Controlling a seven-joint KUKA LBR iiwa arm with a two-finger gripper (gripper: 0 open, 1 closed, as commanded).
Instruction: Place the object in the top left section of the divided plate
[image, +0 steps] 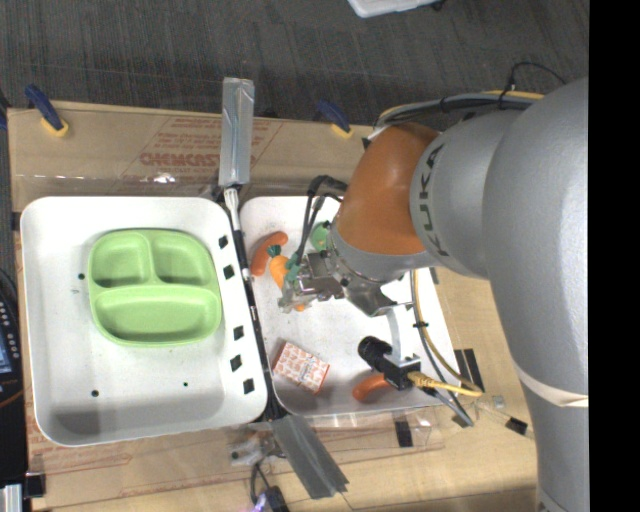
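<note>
Near the right white bin's (340, 400) front lie a patterned small box (301, 367) and an orange piece (369, 388). Farther in, the tool (297, 290) hangs over orange carrot-like pieces (268, 254); its state I cannot tell. The green divided plate (155, 286) lies leftward, in the left bin (60, 400).

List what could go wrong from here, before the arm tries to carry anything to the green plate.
1. The gripper is low among crowded orange carrot-shaped toys at the right bin's left edge, so it may grab the wrong item or two at once.
2. The raised divider between the white bins could catch a low carry.
3. The light green divided plate has a small top left section; a slightly off release could land in a neighbouring section.
</note>
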